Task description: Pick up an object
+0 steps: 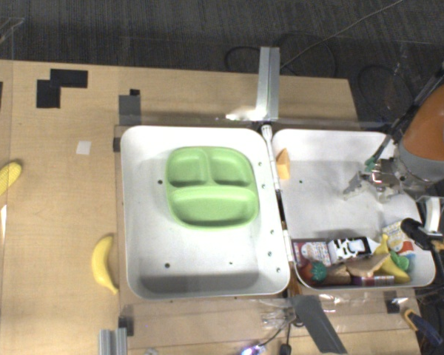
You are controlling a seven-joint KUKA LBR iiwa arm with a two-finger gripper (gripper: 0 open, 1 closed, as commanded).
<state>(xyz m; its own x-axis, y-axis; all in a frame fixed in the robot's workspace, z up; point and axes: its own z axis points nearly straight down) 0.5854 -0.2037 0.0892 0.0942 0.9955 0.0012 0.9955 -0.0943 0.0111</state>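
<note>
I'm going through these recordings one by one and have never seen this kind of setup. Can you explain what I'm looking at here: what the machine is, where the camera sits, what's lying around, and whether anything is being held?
One camera looks down on a wooden bench from above, at a slant. The grey and orange shape at the right is a robot arm; its gripper hangs over the right bin. I see nothing between its fingers, and I cannot tell whether they are open. The left bin holds a green divided plate. A pile of small toys and packages lies along the right bin's near edge, and an orange piece sits by its left wall. Outside the bins, a toy banana and a toy corn cob lie on the bench.
</note>
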